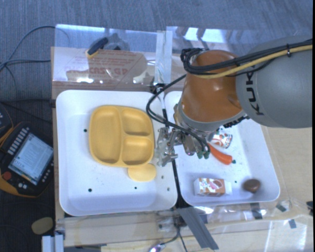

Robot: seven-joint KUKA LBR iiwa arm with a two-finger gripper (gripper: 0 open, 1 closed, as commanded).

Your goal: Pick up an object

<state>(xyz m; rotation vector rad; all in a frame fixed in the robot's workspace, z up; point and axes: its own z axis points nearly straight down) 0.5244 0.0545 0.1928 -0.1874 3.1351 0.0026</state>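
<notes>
Fingers (169, 152) hover just beside yellow tray (122, 134).

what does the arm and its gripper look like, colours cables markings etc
The arm is smooth grey with black KUKA lettering and a wide glossy orange band above the wrist. A yellow cable and black cables run along its top, looping beside the band. The gripper is small, bare metal, with thin wires.

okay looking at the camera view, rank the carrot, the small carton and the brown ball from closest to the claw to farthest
From the claw:
1. carrot, just to its right in the right bin.
2. small carton, below and right of it, near the bin's front edge.
3. brown ball, in the front right corner.
</notes>
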